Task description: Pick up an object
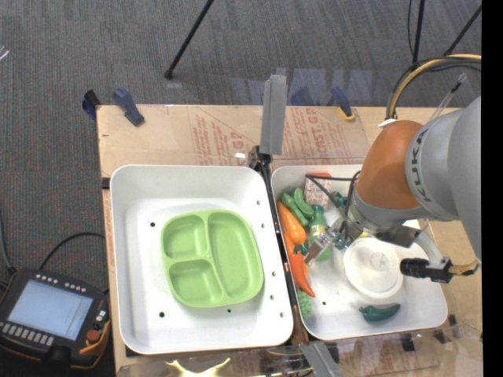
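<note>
Gripper (328, 242) down in toy pile, right bin (431, 309) 9 o'clock side; I can't tell grip state, nothing lifted yet.

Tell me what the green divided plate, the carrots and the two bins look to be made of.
Green divided plate: likely moulded plastic, smooth, uniform colour, soft sheen. Carrots: probably plastic toy food, glossy and evenly orange. Left bin and right bin: apparently white plastic, matte, rounded corners. None is certain from looks alone.

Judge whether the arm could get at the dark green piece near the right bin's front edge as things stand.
Probably yes. The dark green piece lies alone on bare floor of the right bin, just past the white bowl, with nothing on top of it; the arm is already over that bin.
</note>
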Available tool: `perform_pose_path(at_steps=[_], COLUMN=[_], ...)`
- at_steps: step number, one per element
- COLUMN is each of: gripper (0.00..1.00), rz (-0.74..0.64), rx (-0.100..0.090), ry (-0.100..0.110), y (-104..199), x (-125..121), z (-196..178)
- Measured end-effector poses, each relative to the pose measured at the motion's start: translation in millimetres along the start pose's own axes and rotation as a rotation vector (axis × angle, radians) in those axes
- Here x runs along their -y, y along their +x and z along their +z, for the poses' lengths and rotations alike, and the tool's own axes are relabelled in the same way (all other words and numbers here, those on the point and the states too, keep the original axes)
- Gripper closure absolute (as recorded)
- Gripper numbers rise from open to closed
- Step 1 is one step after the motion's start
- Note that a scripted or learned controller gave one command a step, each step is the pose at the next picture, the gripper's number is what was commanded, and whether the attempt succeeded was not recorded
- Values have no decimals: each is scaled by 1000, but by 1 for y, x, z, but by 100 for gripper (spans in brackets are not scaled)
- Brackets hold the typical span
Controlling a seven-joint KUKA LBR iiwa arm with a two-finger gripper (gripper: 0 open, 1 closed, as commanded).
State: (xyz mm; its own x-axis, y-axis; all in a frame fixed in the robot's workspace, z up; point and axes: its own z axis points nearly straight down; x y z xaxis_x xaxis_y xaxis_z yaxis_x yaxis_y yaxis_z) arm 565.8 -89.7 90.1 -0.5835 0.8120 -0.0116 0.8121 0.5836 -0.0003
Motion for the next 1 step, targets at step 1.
perform_pose_path(at_steps=[1], gripper=[0], rz=[180], rx=[-13], ry=[2], y=[-18], x=[-12], z=[3])
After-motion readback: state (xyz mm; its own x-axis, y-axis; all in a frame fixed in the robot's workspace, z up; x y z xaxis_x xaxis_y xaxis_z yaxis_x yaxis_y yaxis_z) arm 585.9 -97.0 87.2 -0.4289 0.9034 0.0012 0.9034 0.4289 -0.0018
